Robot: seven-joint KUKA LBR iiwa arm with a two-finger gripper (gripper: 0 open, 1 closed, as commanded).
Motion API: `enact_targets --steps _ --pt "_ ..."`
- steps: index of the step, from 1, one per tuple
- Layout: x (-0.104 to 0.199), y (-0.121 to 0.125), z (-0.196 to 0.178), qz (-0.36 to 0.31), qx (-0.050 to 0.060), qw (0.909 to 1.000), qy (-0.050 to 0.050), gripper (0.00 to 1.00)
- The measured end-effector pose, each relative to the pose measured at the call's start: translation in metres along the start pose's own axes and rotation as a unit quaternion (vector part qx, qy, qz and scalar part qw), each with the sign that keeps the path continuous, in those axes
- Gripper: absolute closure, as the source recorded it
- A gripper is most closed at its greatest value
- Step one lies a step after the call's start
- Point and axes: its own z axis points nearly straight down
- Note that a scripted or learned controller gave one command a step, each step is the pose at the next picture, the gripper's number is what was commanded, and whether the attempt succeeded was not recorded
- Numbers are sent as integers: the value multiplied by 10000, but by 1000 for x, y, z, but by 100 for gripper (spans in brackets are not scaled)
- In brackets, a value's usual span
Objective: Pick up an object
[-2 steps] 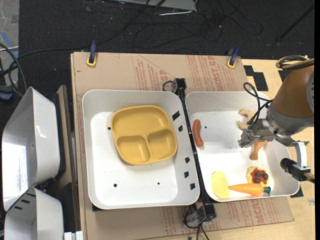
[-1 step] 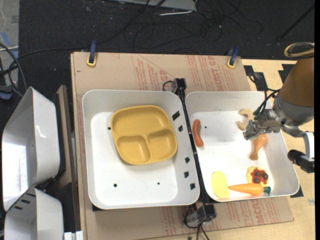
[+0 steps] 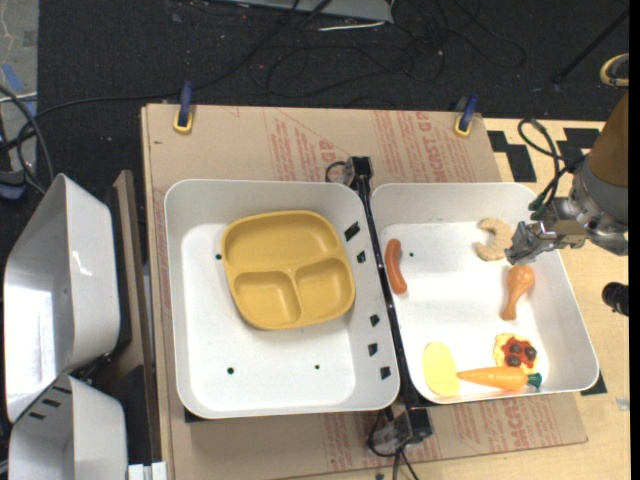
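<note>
The arm (image 3: pixel 608 183) is cut off by the right edge, and the gripper (image 3: pixel 524 244) partly hides the beige piece (image 3: pixel 490 239).
</note>
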Motion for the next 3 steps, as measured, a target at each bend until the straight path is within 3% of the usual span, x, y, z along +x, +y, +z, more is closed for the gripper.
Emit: enact_targets --steps 1,3 --pt "0 1 -28 -1 7 10000 2 100" --pt "124 31 -20 -24 25 10000 16 100"
